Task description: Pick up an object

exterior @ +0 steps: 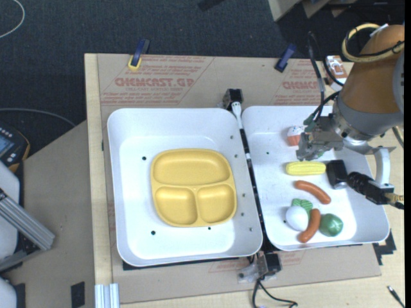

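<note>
Approach step: gripper (313, 145) low in the right bin (270, 124), finger state can't tell, nothing visibly held, corn cob (306, 168) just below-left of it, so next likely needs a short drop and centering over it.

dark carpet floor (96, 11) — a cardboard-topped bench (192, 79) under even light.

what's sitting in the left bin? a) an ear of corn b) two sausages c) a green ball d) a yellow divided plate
d: the yellow divided plate lies in the left bin, while the corn and the sausages are in the right bin.
</note>
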